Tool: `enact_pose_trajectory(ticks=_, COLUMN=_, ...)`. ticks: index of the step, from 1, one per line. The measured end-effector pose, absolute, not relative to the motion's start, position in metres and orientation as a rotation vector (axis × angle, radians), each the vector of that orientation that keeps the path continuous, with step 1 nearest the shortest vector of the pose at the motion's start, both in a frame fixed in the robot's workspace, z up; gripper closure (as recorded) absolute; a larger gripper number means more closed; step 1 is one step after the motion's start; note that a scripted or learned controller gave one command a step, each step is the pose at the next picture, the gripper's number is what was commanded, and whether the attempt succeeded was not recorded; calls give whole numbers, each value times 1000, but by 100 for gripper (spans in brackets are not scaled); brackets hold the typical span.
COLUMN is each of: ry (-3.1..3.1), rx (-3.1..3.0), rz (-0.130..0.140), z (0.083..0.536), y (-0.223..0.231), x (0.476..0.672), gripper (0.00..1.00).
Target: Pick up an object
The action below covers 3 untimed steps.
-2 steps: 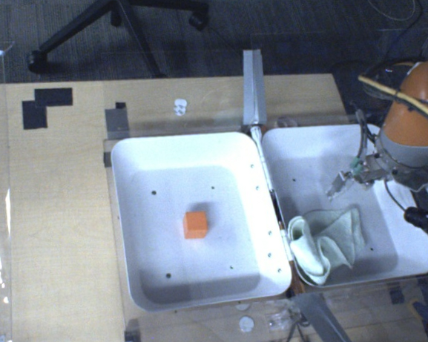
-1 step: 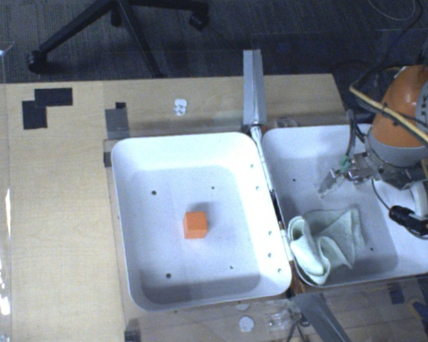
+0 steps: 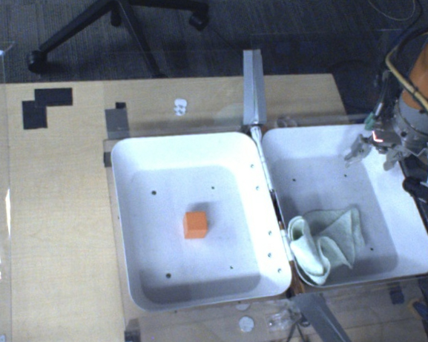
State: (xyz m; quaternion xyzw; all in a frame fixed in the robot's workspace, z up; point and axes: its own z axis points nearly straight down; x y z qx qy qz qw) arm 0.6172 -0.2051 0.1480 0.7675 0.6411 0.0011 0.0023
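A small orange cube (image 3: pixel 196 225) sits near the middle of the left bin (image 3: pixel 139 210). A crumpled pale green cloth (image 3: pixel 328 242) lies at the front left of the right bin (image 3: pixel 401 262). My gripper (image 3: pixel 370 157) hangs over the far right corner of the right bin, up and to the right of the cloth and well apart from it. Its two fingers are spread open with nothing between them.
A metal divider post (image 3: pixel 252 89) rises at the back between the two bins. The arm's body and cables (image 3: pixel 424 103) crowd the right edge. Black tape marks (image 3: pixel 44 105) lie on the wooden bench at the far left.
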Motion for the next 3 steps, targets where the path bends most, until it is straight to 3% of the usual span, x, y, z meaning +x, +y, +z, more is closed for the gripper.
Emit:
enact_pose_trajectory(ticks=1, ry=2049, rx=2374, rz=4, z=87, y=-197, x=642, gripper=0)
enact_pose_trajectory(ticks=2, ry=2053, rx=2361, rz=10, z=101, y=-195, x=645, gripper=100)
enact_pose_trajectory(ticks=3, ry=2011, rx=2406, rz=5, z=180, y=-189, x=671, gripper=100)
